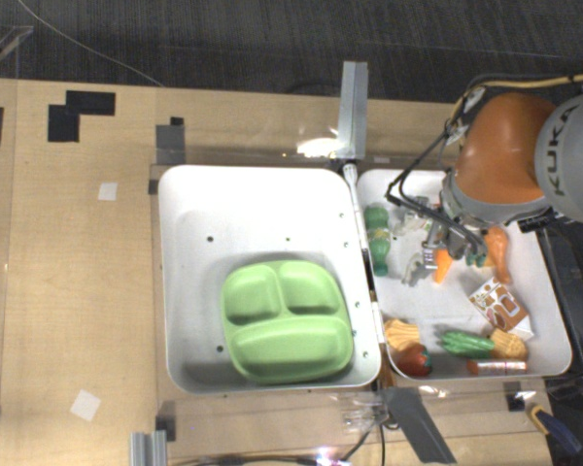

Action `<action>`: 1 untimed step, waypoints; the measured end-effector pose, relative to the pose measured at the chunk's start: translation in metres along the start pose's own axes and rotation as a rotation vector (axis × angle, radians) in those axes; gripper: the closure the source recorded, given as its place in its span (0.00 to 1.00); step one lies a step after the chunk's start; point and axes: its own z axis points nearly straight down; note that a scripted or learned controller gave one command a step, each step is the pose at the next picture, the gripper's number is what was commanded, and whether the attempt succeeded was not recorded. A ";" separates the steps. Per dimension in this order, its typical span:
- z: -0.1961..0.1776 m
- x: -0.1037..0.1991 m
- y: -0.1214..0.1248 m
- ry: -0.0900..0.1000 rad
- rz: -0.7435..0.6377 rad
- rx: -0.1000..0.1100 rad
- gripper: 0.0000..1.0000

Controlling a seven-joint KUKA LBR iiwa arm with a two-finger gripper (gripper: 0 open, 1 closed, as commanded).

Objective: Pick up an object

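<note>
In the right bin (554, 328), my gripper (429, 260) hangs over a bare patch; I cannot tell how it is set. Just beside it lies a small orange carrot (444, 264), probably light, stiff, slick plastic, best pinched across its middle.

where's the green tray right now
The green tray lies in the left bin, toward its near right corner, close to the wall shared with the right bin.
</note>
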 end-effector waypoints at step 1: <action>0.015 0.003 0.005 0.018 0.029 0.000 0.00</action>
